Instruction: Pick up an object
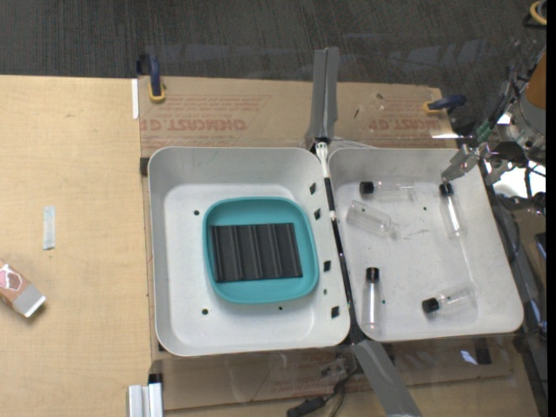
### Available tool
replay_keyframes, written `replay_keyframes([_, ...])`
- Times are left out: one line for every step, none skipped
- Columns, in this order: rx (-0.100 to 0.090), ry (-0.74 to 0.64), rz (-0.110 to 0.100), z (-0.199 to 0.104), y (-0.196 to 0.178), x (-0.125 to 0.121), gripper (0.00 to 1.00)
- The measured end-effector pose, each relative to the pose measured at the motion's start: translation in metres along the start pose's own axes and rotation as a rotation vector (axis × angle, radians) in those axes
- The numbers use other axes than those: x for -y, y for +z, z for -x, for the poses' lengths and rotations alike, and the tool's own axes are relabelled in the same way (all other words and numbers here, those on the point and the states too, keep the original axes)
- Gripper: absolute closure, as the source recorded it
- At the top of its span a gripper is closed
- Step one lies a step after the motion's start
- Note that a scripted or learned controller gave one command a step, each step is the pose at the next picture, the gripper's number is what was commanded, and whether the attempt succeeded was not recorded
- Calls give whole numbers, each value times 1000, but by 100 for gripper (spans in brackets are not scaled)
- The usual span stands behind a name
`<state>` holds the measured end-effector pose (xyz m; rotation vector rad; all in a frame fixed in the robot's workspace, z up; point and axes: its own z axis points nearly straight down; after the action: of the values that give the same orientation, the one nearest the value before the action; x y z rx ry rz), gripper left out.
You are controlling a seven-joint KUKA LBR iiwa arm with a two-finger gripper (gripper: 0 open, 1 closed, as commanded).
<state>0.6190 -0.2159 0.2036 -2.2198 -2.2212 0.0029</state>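
Desk (69, 146) space is taken by two bins. A teal tray (259, 250) is centred in the left bin (174, 320); clear vials (372, 295) lie scattered in the right bin (495, 315), reachable. Whether the pincer (460, 159), poised at that bin's far right corner, is spread cannot be told.

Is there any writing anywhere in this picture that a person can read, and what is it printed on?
"CHEMCRZT. GE": red print, upside down, on the cardboard sheet behind the left bin; the letters are blurred, so this reading is unsure.
"GE": red print, upside down, on the cardboard behind the right bin; the rest is too blurred to read.
The small packet at the left edge bears a red mark, too small to read.
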Motion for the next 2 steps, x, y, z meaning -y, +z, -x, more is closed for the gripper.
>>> replay_keyframes([-1, 6, 1, -18, 113, 62, 0])
replay_keyframes([-1, -24, 0, -63, 113, 53, 0])
